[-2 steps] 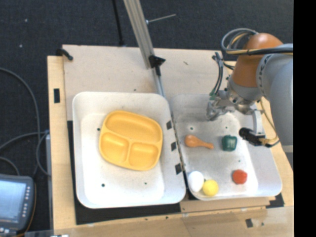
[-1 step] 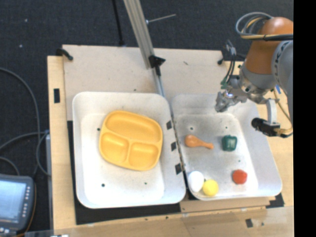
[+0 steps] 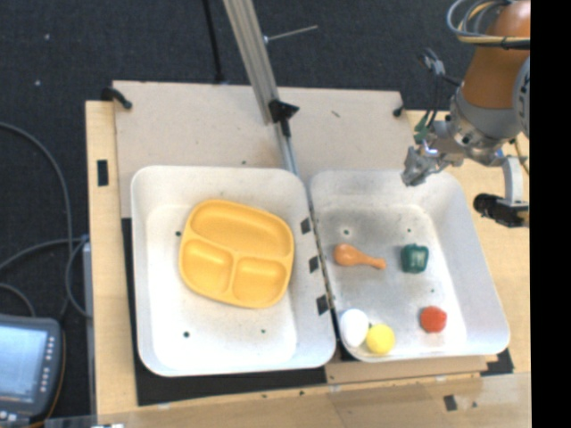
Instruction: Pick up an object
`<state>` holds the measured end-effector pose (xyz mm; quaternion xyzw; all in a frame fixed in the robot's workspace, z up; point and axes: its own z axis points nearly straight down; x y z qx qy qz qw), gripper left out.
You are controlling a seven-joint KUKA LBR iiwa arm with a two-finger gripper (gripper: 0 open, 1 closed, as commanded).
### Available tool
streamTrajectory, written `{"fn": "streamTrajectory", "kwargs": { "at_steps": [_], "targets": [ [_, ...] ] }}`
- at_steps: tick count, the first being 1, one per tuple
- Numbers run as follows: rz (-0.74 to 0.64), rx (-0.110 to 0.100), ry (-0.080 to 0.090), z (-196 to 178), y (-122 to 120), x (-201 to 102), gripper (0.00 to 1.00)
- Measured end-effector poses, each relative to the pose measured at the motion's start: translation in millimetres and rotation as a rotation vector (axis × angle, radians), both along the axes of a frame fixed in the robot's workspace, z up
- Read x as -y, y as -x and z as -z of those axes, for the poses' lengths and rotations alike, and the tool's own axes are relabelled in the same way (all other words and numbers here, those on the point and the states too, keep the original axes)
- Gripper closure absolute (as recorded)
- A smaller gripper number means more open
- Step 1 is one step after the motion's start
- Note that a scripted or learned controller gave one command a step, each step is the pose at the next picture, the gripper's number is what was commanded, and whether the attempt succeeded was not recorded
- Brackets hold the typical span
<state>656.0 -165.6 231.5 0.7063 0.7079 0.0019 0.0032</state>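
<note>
At the near edge of the right-hand shallow white bin, a small white egg-shaped object and a round yellow ball-like object lie touching each other in the near left corner. A little farther right on the same bin floor sits a small red rounded object, apart from the pair. Deeper into that bin, a small dark green blocky object stands near the middle right, and an orange drumstick-shaped toy lies to its left, its thin end pointing toward the green piece without touching it.

The left-hand shallow white bin holds a yellow plastic divided plate with three compartments, lying flat and slightly skewed near the bin's middle.

The grey arm with the orange band reaches in from the right, and its two-finger gripper hangs over the far rim of the right bin, well apart from every object on the floor below. Nothing is seen in its grasp; how wide it stands cannot be told from this angle.

A slanted aluminium rail rises from the bench behind the bins.
</note>
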Motion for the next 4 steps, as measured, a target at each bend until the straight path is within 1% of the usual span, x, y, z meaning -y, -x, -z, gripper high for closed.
{"fn": "streamTrajectory", "kwargs": {
  "at_steps": [1, 2, 3, 4],
  "targets": [
    [-0.002, -0.007, -0.001, 0.6, 25.5, -39.6, 1.0],
    [-0.004, -0.006, -0.003, -7.4, 34.9, -85.4, 1.0],
    [-0.004, -0.008, -0.003, 0.0, 58.2, -138.1, 1.0],
    [-0.006, -0.007, -0.004, -3.2, 83.3, -195.4, 1.0]
  ]
}}
